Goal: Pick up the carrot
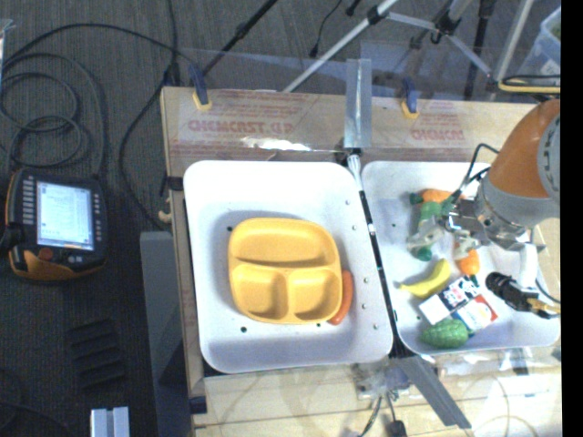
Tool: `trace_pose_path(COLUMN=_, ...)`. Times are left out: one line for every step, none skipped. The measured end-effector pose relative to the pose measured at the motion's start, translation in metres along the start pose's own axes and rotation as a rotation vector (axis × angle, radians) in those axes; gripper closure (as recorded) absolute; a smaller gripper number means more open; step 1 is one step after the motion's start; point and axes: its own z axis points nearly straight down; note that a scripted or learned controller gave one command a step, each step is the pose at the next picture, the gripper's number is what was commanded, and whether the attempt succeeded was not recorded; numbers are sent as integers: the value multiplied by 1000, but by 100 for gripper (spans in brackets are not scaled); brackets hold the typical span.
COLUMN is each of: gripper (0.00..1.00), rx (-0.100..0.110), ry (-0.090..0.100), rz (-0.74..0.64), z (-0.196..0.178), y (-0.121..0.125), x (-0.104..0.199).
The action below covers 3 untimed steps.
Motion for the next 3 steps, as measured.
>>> trace_pose_path(gripper=0, rx=0, ry=0, rz=0, z=0, y=0, x=0)
trace_pose_path(gripper=0, rx=0, ry=0, rz=0, z=0, y=0, x=0)
trace_pose_path(gripper=0, rx=0, ry=0, rz=0, z=0, y=0, x=0)
